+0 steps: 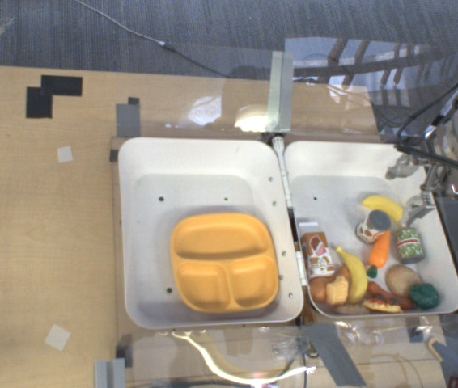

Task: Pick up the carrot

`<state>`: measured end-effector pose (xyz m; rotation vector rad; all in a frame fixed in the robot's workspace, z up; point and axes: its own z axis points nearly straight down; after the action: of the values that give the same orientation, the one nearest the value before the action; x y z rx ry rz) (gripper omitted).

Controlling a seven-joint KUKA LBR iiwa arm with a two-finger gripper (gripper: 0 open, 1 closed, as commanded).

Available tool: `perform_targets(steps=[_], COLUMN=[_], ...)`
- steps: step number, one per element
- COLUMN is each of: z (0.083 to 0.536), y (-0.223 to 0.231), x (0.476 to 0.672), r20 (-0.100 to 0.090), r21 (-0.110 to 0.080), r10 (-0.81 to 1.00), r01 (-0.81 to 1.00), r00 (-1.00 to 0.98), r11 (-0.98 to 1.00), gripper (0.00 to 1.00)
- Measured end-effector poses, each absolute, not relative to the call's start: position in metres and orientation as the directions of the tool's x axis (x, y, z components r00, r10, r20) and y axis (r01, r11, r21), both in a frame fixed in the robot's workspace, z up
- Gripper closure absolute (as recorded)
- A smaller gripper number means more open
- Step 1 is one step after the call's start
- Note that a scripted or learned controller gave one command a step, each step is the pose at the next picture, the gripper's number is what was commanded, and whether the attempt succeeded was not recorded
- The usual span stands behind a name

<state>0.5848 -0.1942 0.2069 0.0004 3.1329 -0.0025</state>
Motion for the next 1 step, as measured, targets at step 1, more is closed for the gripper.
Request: perform_targets(steps=[1], z=[0.0899], y=[-0.1775], x=[0.5702], r20=[-0.017], r21=[-0.002], r10=[0.099], r01=[0.099], r00=[-0.995], r11=[0.995], gripper=[0.00])
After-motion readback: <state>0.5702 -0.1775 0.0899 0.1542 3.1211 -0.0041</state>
